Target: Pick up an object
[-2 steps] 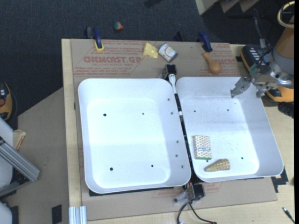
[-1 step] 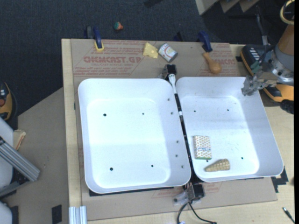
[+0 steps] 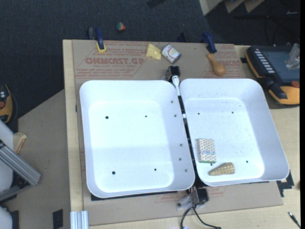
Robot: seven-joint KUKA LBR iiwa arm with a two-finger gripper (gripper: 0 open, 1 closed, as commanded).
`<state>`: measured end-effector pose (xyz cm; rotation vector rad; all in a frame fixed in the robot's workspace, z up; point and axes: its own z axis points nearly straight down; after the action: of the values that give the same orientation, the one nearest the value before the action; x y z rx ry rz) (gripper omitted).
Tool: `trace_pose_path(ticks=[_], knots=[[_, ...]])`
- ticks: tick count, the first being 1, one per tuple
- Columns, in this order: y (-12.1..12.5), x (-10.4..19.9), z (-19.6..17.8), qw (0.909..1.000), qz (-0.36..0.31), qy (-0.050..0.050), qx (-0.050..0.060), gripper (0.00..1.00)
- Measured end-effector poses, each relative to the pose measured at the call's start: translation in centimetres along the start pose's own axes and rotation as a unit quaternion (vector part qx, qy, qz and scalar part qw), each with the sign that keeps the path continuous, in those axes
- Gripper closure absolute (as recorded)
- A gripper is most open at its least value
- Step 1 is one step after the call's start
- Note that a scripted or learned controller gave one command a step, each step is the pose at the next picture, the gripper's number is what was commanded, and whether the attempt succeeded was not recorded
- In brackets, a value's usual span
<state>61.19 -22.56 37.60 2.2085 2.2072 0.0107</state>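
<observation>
Red lettering reading "CHEMCAST G.P" was printed on the brown cardboard sheet (image 3: 119, 61) under the bins, along its far edge near the far left corner. A second run of the same red print was seen toward the far right corner, too cut off to be read. No other legible text was found.

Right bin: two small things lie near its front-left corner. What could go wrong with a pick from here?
1. The patterned block lies close to the right bin's left wall, so a finger may strike the wall instead of closing round it.
2. The tan cone-shaped piece lies just beside the block near the front rim; a grasp on one may nudge the other, or catch both.
3. The cone tapers, so it may slip out of a pinch.
</observation>
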Motion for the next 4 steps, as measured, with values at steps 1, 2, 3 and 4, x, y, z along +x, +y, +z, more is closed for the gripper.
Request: trace_pose_path(ticks=[1, 2, 3, 4], knots=[[1.9, 7.1, 9.1, 0.9999, -0.004, 0.007, 0.013, 1.00], [-2.7, 0.2, -1.8, 1.0000, 0.003, 0.000, 0.003, 1.00], [-1.6, 6.1, 5.5, 0.9999, -0.003, 0.006, 0.012, 1.00], [-3.9, 8.1, -9.3, 1.0000, -0.002, 0.002, -0.001, 1.00]])
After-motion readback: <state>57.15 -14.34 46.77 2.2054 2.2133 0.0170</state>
